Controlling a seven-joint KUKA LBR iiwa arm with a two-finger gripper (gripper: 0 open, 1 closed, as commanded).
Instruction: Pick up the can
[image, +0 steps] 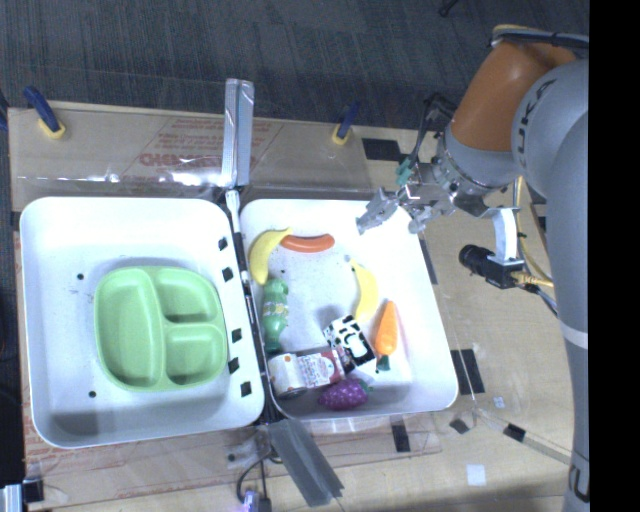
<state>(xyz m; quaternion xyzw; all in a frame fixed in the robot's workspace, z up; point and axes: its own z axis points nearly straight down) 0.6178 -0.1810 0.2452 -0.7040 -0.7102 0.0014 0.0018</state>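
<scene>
Arm (545, 110): seen coming in from the right, grey with the orange band up top, wrist parked over the right bin's far right corner.
Gripper (385, 212): hung just above the right bin's far rim, nothing seen between the fingers; apart or together can't be told from this angle, too small and cluttered.
Can (305, 371): laid on its side at the near edge of the right bin (425, 330), toward the near left corner, red and white label facing up. Well apart from the gripper.
Grapes (343, 394): purple bunch, tucked right against the can on its near right side.
Carton (349, 341): small black and white thing, just beside the can's right end.
Carrot (386, 329): stood along the right side, just beside the carton.
Bananas: one (261, 253) at the far left corner, another (366, 291) curved along the right of the middle.
Hot dog (308, 241): set by the far edge, next to the first banana.
Bottle (274, 309): green, laid along the left wall, above the can.
Tray (158, 325): green, divided, sat in the middle of the left bin (50, 240).
</scene>
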